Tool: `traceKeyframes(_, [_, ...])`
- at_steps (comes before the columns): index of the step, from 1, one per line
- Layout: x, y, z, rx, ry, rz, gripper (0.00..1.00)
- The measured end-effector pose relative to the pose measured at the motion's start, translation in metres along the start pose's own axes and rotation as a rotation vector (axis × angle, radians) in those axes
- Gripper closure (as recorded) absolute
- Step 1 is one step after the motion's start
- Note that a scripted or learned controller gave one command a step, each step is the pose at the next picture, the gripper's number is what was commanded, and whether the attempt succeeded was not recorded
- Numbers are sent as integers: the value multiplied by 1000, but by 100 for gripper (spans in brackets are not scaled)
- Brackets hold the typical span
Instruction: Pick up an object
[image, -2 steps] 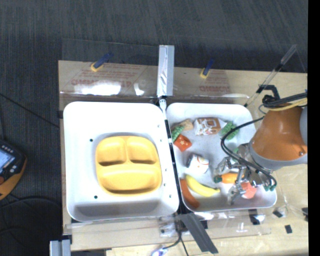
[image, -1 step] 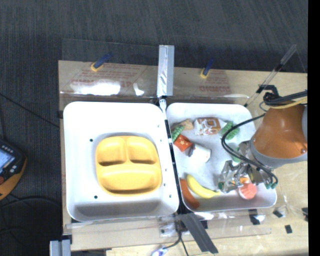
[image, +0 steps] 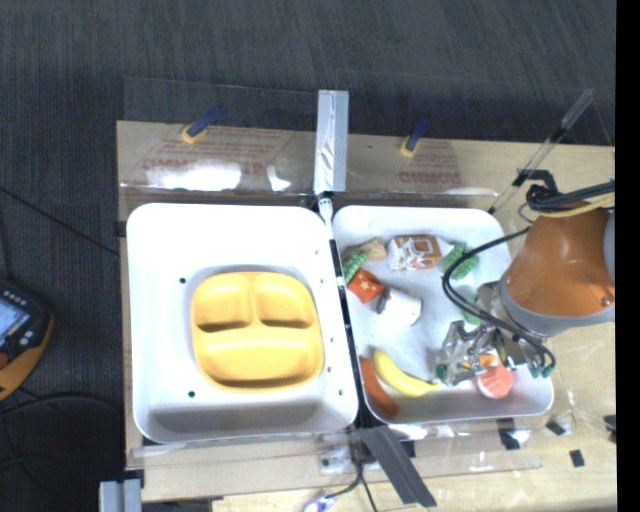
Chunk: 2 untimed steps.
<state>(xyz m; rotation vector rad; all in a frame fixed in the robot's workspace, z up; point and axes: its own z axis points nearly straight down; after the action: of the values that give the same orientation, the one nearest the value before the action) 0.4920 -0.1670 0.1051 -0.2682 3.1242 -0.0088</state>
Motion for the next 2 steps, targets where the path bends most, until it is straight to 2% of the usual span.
traceKeyframes(1, [-47, 23, 13, 3, 0, -184, 0])
traceKeyframes(2, [-82, 36, 13, 4, -4, -354, 0])
